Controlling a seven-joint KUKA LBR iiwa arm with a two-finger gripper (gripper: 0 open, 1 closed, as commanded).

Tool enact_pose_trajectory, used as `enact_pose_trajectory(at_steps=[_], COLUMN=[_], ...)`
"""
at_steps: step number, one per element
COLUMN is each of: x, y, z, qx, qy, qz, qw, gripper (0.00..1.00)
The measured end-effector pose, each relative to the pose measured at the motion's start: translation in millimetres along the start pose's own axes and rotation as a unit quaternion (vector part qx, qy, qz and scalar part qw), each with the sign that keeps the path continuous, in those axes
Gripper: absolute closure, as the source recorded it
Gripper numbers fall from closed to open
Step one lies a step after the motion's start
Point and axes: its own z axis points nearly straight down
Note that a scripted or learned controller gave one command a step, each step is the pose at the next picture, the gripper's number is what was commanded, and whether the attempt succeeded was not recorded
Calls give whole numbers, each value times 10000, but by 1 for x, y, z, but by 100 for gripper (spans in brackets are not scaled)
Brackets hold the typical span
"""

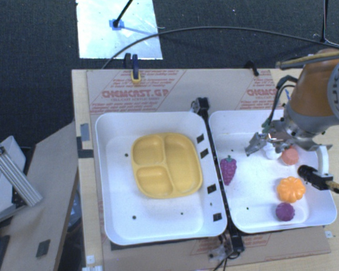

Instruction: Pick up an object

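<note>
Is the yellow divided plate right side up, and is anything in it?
Right side up and empty: the yellow plate shows three bare compartments facing up.

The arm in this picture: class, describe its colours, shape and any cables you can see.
The arm is a rounded grey body with a broad orange band above the wrist. Dark cables loop beside it. Its gripper is silvery metal, and a black cylindrical part juts out below.

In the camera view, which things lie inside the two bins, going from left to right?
Yellow tray → grape bunch → purple ball → orange pumpkin. The peach ball under the arm overlaps these in left-right position, so I leave it out.
</note>
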Motion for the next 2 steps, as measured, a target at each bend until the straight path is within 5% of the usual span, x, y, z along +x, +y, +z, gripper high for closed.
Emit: enact_pose_trajectory(at_steps=[2], x=[3], y=[-4], z=[80], qx=[-30], qy=[-27], qz=[15], qw=[10000], gripper=[0])
